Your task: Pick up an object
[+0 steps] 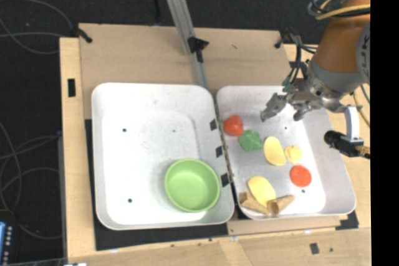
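Bright, even overhead light; slight softness.

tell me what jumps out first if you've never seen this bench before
The bright green bowl sits alone near the front right corner of the left bin. The right bin holds a cluster of small red, yellow and green items, with the gripper open above its far end.

Robotics lab, plywood bench (137,53) with two white bins (118,109), loose cables on dark floor (toy food inside)
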Controlling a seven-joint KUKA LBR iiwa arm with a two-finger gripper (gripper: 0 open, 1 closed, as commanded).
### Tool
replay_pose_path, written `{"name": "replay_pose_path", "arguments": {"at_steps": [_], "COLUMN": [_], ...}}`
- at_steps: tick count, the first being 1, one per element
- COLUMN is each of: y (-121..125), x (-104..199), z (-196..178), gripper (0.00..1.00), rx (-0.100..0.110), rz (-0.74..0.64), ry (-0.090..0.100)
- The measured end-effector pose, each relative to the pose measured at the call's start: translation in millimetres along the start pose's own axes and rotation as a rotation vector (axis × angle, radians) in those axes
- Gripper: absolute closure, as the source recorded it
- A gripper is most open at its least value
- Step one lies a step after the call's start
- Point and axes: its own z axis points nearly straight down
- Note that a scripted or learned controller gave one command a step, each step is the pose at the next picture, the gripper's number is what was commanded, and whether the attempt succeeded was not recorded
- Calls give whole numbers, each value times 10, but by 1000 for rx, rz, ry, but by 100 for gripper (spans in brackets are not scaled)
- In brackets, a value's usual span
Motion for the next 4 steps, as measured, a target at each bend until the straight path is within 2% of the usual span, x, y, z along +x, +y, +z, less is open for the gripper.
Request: {"name": "replay_pose_path", "arguments": {"at_steps": [1, 3, 4], "y": [1, -2, 11], "x": [3, -33, -34], "z": [0, 1159, 1020], "gripper": [0, 0, 100], "rx": [0, 4, -1], "rz": [0, 6, 9], "ry": [1, -5, -2]}}
